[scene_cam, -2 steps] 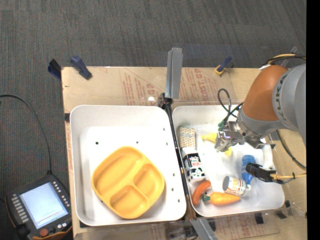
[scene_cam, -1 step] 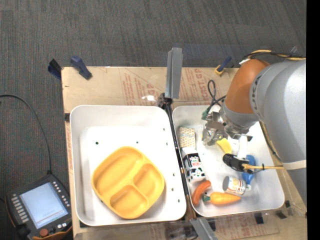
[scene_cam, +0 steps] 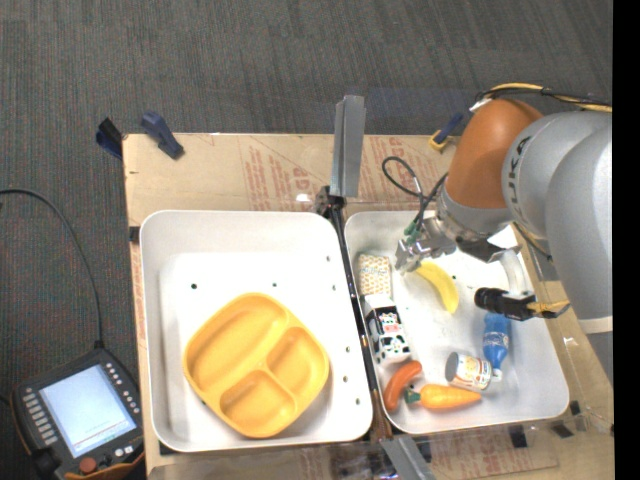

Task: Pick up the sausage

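The sausage [scene_cam: 402, 382], reddish-orange and short, lies at the front left of the right bin [scene_cam: 552, 396], touching the carrot [scene_cam: 448, 397] beside it. My gripper [scene_cam: 411, 252] hangs over the back of that bin, between a waffle-patterned biscuit [scene_cam: 374, 268] and a banana [scene_cam: 440, 286]. It is well behind the sausage, and nothing shows in its grasp.
A cow-print milk carton [scene_cam: 387, 333] lies between gripper and sausage. A blue bottle [scene_cam: 496, 340] and a small yoghurt cup [scene_cam: 470, 370] sit to the right of the carrot. The left bin [scene_cam: 160, 238] holds a yellow divided plate [scene_cam: 257, 364].
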Tool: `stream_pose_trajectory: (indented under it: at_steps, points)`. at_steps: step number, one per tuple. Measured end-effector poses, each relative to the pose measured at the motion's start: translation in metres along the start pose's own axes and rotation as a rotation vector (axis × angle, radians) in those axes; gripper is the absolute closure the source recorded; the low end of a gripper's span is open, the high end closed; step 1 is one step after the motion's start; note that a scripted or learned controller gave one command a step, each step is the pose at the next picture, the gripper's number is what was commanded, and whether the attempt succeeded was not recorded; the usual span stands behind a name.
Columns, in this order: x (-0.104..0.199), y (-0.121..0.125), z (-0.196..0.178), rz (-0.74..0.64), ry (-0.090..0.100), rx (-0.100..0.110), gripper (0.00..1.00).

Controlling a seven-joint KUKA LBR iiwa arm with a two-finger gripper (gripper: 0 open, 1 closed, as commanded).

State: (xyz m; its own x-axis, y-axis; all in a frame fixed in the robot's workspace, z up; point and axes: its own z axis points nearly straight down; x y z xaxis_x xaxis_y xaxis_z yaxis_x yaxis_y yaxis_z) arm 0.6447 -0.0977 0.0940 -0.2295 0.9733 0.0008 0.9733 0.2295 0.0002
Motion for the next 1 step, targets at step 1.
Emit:
stream_pose_trajectory:
  at_steps: [1]
  points:
    - [0.0148, -0.0095, 0.0078, 0.020, 0.001, 0.003, 1.00]
